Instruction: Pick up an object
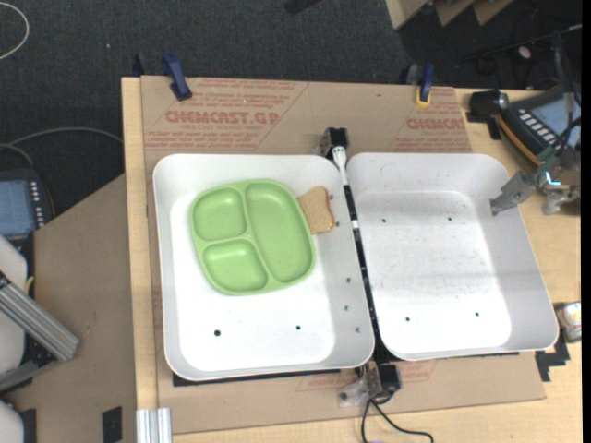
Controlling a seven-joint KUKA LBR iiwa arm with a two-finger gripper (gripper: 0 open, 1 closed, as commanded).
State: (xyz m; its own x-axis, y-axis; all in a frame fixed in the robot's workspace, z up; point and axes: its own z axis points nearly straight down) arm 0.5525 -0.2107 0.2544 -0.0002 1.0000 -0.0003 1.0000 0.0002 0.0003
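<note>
A light green plate (251,238) with three compartments lies in the left bin (259,344), toward its back. A small tan slice, like a piece of toast (318,209), leans against the plate's right rim near the wall between the bins. The right bin (434,275) shows only its speckled white floor. My gripper (528,188) is at the far right edge of the view, a grey part just over the right bin's back right rim. It is far from the plate and the slice, and nothing is seen in it.
Both bins rest on a brown cardboard sheet (240,109) held by a blue clamp (175,75) and a yellow clamp (425,87) at the back. A black bracket (336,141) sits between the bins. Cables (379,400) run below the front edge.
</note>
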